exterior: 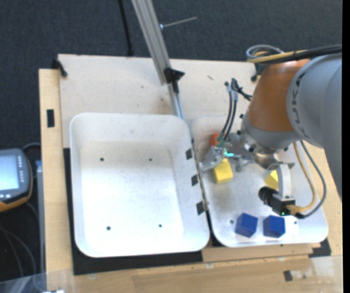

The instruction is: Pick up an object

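Note:
My gripper (219, 159) reaches down into the right bin (309, 227), close to that bin's left wall. A yellow block (223, 173) lies right under it, touching or nearly touching the tip. A small orange piece (214, 140) sits just behind the gripper. Another yellow object (272, 178) shows partly beside the wrist, with cables over it. Two blue blocks (246, 224) (274, 226) rest side by side near the bin's front edge. The grey and orange arm hides the back right of the bin.
The left bin (80, 127) stands beside the right one, with a narrow gap between them. A slanted aluminium post (152, 32) comes down behind the bins. A small screen (1, 176) sits off the bench's left.

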Robot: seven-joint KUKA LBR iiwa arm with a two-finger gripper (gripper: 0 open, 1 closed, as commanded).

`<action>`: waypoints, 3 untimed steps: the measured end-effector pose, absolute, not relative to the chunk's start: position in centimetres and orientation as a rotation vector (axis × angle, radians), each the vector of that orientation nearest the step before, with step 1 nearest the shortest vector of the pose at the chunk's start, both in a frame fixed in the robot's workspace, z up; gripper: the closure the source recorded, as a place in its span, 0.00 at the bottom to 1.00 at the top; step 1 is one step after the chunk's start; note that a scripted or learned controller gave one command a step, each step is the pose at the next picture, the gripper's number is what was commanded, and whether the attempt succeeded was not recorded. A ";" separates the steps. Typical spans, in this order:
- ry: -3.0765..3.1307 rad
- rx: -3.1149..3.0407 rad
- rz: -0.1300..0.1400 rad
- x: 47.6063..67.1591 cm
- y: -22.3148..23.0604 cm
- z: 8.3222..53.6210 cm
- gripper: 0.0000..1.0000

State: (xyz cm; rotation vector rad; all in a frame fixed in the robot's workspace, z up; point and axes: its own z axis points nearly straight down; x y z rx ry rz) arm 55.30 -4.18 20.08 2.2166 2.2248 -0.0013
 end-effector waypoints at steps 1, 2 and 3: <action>2.209 2.200 0.019 57.3 -9.2 12.5 0.00; 2.207 2.200 0.023 57.4 -9.4 13.4 1.00; 2.216 2.220 0.002 60.1 -14.0 14.4 1.00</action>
